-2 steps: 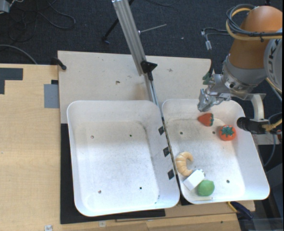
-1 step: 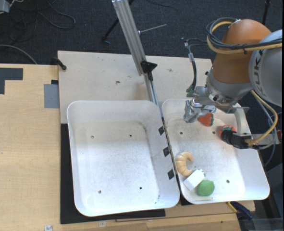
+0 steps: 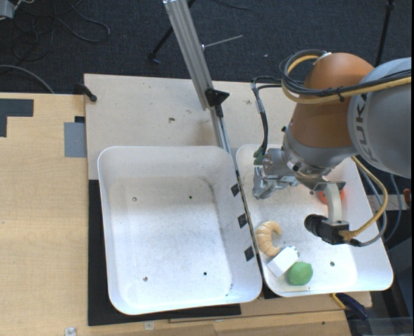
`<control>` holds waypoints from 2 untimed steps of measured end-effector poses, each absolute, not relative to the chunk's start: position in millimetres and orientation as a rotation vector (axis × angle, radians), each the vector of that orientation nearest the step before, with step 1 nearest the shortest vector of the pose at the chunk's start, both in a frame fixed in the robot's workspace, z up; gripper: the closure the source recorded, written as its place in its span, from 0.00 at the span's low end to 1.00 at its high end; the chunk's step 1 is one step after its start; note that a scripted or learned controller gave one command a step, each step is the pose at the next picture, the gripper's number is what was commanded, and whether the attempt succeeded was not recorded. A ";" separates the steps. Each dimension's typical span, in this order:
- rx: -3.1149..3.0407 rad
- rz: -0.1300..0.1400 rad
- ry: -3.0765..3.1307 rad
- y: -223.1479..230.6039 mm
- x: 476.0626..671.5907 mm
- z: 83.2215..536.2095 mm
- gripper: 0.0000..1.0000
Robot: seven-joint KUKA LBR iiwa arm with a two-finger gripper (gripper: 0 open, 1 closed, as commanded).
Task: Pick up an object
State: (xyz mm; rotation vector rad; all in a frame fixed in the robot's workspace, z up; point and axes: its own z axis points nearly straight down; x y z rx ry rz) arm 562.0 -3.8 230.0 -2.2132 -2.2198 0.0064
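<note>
Your right bin [image 3: 375, 275] holds everything.
A croissant [image 3: 267, 236], white block [image 3: 281, 261] and green ball [image 3: 299, 273] cluster near its front left (gripper [image 3: 264, 185] above them, grip state unclear); dark carpet beyond.

Dark carpeted floor [image 3: 87, 26] strewn with cables [image 3: 24, 9] behind a pale wooden bench [image 3: 31, 222].

Croissant [image 3: 267, 236], block [image 3: 282, 262], ball [image 3: 299, 273] crowd corner

bench [image 3: 143, 110] — pale board under both bins | aluminium rail [image 3: 192, 51] — slants up from between the bins | black cables [image 3: 24, 19] on dark floor | light wood surface [image 3: 31, 215] at left
</note>
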 end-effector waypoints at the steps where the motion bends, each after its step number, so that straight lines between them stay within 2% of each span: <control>1: -2.214 0.005 -2.221 34.1 525.8 235.2 1.00; 2: -2.212 0.005 -2.222 82.5 496.7 240.7 1.00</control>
